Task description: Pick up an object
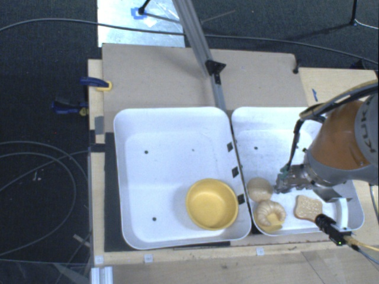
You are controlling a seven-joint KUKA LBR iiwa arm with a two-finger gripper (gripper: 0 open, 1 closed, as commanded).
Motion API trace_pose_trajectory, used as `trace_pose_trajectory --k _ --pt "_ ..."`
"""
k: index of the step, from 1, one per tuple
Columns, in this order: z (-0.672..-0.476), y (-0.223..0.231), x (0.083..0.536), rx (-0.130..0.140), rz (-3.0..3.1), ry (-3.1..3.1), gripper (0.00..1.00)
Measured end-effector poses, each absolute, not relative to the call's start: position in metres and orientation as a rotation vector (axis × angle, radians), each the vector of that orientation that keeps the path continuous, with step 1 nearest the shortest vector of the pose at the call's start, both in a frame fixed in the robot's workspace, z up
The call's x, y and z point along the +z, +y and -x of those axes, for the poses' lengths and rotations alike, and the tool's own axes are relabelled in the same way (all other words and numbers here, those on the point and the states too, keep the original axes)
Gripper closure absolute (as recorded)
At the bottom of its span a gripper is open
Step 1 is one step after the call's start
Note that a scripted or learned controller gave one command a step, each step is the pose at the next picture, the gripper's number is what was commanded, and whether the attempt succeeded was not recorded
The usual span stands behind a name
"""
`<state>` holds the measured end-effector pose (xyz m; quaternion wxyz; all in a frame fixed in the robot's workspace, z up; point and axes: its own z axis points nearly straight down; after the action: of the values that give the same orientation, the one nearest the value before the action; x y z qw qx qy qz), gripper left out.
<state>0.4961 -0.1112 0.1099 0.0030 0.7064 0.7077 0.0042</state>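
Even, fairly bright overhead light; both white bins [177, 129] run near overexposed with little surface detail, and a glare patch sits on the pale floor panel [127, 7] at top. Shadows are soft and short, faint under the yellow bowl [212, 203], while the dark carpet [41, 70] stays murky. Overall low-res and slightly soft, the arm [343, 141] at right blurriest.

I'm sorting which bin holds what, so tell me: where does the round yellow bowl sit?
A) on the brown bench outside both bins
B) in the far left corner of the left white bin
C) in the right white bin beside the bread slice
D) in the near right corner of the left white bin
D: the round yellow bowl rests inside the left white bin, at its near right corner, close to the wall shared with the right white bin.
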Motion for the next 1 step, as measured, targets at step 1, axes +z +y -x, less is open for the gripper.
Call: trace_pose_trajectory --k 1 --pt "-0.5039 -0.1098 0.1727 0.007 -2.21 2.223 1.0"
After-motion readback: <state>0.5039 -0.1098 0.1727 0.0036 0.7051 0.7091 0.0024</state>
